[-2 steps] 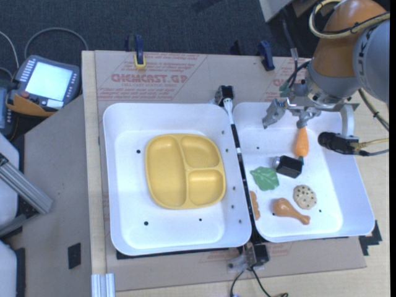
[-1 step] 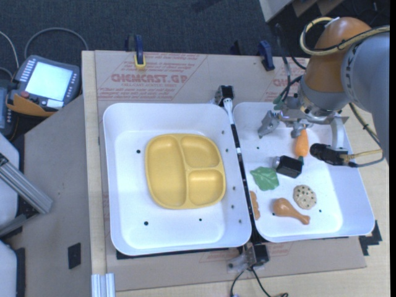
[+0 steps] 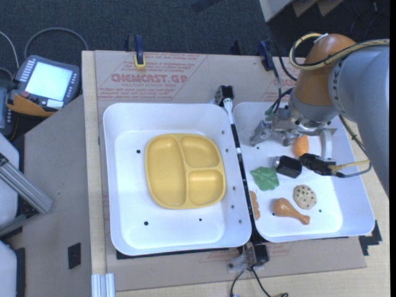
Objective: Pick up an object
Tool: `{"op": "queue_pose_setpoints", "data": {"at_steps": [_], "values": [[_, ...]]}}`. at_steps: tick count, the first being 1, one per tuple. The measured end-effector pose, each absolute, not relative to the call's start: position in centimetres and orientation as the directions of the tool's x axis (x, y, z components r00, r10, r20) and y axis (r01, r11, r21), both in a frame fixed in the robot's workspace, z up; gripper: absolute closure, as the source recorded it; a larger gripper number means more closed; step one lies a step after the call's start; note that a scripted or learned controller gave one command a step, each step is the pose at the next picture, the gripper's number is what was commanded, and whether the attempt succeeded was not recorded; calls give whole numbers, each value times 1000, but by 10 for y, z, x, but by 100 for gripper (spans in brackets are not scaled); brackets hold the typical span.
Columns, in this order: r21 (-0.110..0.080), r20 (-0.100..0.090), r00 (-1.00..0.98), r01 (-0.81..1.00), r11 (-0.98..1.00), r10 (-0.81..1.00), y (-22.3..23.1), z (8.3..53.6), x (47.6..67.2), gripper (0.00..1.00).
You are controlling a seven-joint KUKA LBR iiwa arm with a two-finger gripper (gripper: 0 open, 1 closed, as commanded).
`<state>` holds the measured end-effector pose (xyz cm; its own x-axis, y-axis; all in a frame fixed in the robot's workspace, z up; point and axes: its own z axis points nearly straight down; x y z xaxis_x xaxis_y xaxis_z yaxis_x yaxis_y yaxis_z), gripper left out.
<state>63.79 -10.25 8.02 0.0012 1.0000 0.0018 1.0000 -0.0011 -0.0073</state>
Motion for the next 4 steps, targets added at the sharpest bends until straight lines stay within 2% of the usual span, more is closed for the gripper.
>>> {"op": "queue_pose_setpoints", "data": {"at_steps": [1, 2, 4], "values": [[-6, 0, 0, 1000, 0, 1000, -103, 90, 639, 100], [5, -1, -1, 1000, 1, 1000, -101, 152, 641, 100], [5, -2, -2, 1000, 2, 1000, -105, 265, 644, 100]]}}
